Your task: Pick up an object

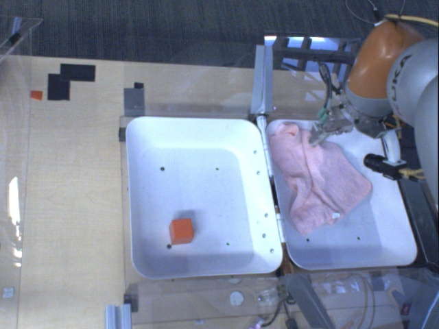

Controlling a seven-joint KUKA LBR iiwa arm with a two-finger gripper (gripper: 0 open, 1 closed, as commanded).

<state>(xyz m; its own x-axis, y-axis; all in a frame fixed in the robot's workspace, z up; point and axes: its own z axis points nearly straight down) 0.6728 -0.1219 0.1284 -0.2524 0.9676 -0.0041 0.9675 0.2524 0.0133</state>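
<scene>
While the gripper point(319, 134) touches the pink towel point(317, 181) in the right bin point(384, 249), I cannot tell its state.

Pink cloth point(317, 184) — orange block point(182, 231) — two plain white bins point(206, 139).

Pale wood bench point(68, 204) across frame. Two shallow white bins side by side on it: left bin point(147, 156) at centre, right bin point(384, 242) at right. Black blocks point(68, 79) & small orange square point(36, 95) upper left.
</scene>
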